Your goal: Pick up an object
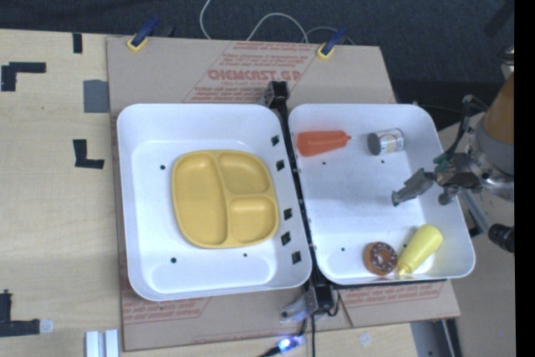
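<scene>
Two white bins sit side by side on the tabletop (pixel 50 180). The left bin (pixel 142 263) holds a yellow divided plate (pixel 224 198) in the middle of it. In the right bin (pixel 351 180), an orange carrot-shaped toy (pixel 322 142) lies near the upper left corner, and a small silver can (pixel 386 141) lies on its side just to the right of it. At the lower right, a brown donut (pixel 381 257) lies just beside a yellow bottle (pixel 420 248). The hand (pixel 411 190) hovers over the right side of this bin, at the frame's right. It holds nothing; whether its fingers are open or closed I cannot tell.
</scene>
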Tool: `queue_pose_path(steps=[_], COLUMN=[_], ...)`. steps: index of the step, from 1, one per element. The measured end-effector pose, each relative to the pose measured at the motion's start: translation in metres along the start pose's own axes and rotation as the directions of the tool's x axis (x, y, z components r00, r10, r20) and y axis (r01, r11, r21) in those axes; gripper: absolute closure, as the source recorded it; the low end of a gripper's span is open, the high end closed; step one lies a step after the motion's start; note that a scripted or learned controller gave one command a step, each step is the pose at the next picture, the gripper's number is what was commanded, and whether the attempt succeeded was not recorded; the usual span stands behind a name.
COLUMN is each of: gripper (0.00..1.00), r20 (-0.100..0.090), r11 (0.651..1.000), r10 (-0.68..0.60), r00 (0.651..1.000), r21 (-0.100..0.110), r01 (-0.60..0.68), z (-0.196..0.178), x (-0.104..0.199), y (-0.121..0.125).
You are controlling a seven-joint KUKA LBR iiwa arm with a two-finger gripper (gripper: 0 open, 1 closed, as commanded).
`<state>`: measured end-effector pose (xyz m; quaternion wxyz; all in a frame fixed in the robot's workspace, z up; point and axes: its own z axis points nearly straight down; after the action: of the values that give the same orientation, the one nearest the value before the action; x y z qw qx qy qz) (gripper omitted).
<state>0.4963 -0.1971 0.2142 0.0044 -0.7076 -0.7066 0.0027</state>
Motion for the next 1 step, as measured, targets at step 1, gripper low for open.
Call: queue_pose_path(steps=[1], gripper=[0.00], r20=[0.002], r11=[1.000], r10=[-0.002], r00=[1.000], r21=[-0.008], r01=[0.002], z=[-0.0036], x=[0.0000], y=[0.0021])
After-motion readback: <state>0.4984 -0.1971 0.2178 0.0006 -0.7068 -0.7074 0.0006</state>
